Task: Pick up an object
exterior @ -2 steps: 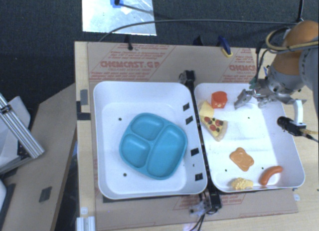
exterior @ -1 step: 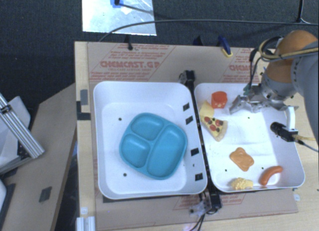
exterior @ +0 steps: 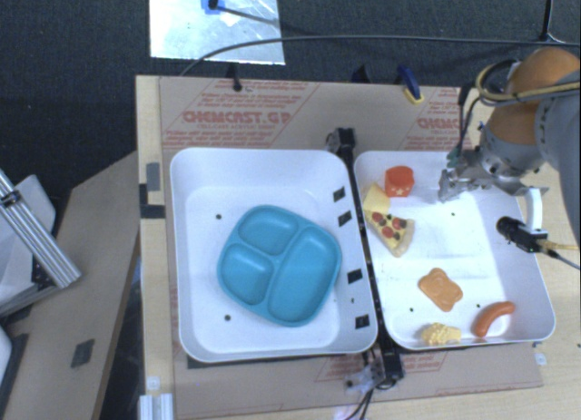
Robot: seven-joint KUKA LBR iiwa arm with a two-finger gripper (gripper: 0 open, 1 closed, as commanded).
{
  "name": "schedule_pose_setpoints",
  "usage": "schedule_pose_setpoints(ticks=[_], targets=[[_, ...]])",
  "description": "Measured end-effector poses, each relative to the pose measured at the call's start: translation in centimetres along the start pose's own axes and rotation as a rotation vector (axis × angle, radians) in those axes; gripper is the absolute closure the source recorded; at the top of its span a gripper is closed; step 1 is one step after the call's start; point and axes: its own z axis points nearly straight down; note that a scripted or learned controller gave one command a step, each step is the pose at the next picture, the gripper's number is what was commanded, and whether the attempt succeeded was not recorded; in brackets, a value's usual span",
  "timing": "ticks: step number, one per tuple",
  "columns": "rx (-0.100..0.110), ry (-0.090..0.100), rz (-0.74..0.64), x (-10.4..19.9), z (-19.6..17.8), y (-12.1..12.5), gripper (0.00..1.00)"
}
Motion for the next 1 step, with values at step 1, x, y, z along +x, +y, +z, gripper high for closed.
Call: schedule_pose_setpoints(ticks=[1], targets=[[-0.002, 0.0, 0.001, -0.58, -6.35, 0.69, 1.0]])
